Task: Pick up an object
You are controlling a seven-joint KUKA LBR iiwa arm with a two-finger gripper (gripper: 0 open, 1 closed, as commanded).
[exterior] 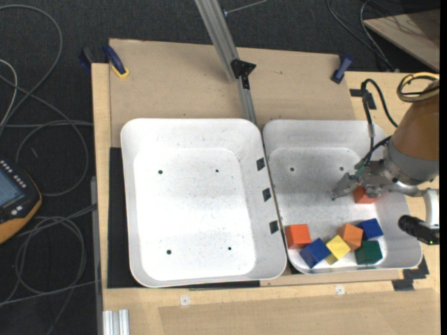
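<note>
Two shallow white bins sit side by side on the tabletop [209, 68]. The left bin [192, 201] shows just its speckled floor with a few dark dots. The right bin [307, 152] holds all the blocks, and I take it as the landmark for what follows.

Along the right bin's near edge lies a cluster: an orange block [298, 234] toward its near-left part, a blue block [315, 251] just beside it, then a yellow block [338, 246], a second orange block [353, 234], a second blue block [371, 227] and a green block [369, 252] toward the near-right corner — several of them touching.

Farther up, at the right bin's right side, the tool [357, 185] hangs low over the floor, below the grey arm [418, 145] with its orange band. A red block [364, 195] lies directly under the tool, touching or nearly touching it. The tool's body covers part of the red block, and whether the tool is spread, pressed together or pinching the block — I cannot tell. The arm is cut off by the picture's edge
</note>
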